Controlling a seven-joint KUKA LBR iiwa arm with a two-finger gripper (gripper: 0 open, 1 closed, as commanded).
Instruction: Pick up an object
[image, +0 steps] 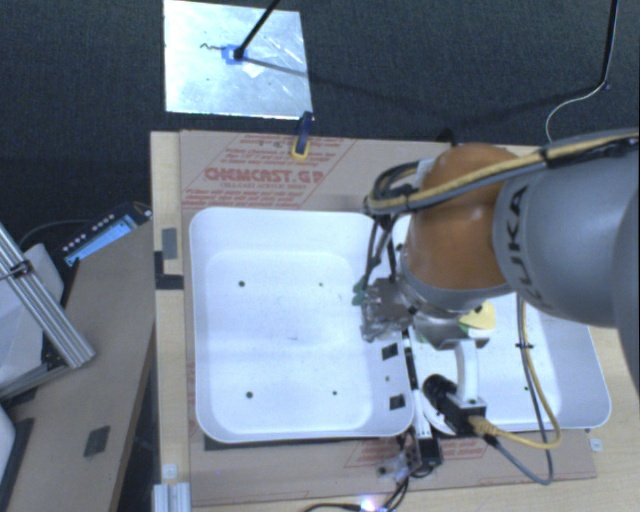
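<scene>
My grey arm with its orange band (455, 230) hangs over the seam between the two white bins and hides much of the right bin (575, 385). The gripper (380, 312) sits low at the right wall of the left bin (215, 300), seen from above. A small pale yellow object (481, 318) peeks out from under the wrist in the right bin; the arm covers most of it. I see nothing held by the gripper.
Both bins rest on a printed cardboard sheet (265, 172) with a yellow clip (300, 150) at its far edge. A shiny metal plate (235, 60) lies beyond. An aluminium rail (40, 310) stands at the left on the bench.
</scene>
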